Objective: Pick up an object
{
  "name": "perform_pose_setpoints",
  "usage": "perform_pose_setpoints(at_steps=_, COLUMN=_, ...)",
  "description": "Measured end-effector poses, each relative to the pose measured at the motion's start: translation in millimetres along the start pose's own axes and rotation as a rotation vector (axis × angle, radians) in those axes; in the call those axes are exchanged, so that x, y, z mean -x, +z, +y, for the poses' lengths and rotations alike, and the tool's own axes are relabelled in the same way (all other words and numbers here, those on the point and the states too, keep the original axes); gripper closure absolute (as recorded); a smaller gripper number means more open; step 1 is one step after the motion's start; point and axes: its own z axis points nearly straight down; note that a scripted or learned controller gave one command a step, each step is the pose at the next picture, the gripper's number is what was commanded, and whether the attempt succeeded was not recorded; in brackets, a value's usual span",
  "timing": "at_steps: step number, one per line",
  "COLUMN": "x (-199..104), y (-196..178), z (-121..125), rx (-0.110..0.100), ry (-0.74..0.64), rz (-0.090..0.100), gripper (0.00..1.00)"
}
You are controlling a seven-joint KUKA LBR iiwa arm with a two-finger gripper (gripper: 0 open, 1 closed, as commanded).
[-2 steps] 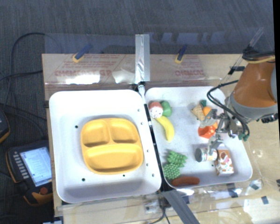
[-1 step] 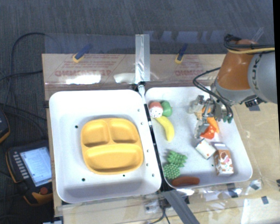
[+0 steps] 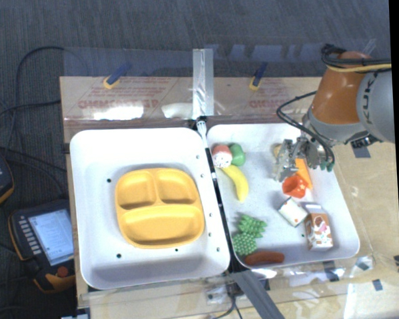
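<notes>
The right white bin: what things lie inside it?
Inside the right white bin: yellow banana, red-white-green toy, green grapes, red sausage, small cartons and an orange piece, partly covered by the gripper.

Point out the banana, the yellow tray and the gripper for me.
banana (image 3: 238, 181), camera view, middle of its curved body in the right bin.
yellow tray (image 3: 159, 207), camera view, its large lower compartment, in the left bin.
gripper (image 3: 286, 163), camera view, at its fingertips above the right bin.

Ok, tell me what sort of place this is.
Probably a robotics lab bench set up for grasping trials: two white bins, the left bin holding a yellow divided tray, the right bin scattered with toy food such as a banana, and handheld control pendants nearby.
</notes>
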Motion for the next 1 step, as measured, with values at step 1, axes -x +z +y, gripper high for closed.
perform_pose_setpoints(at_steps=1, x=-88.7, y=4.4, z=54.7, rx=0.008, ry=-0.076, rz=0.019, gripper=1.0)
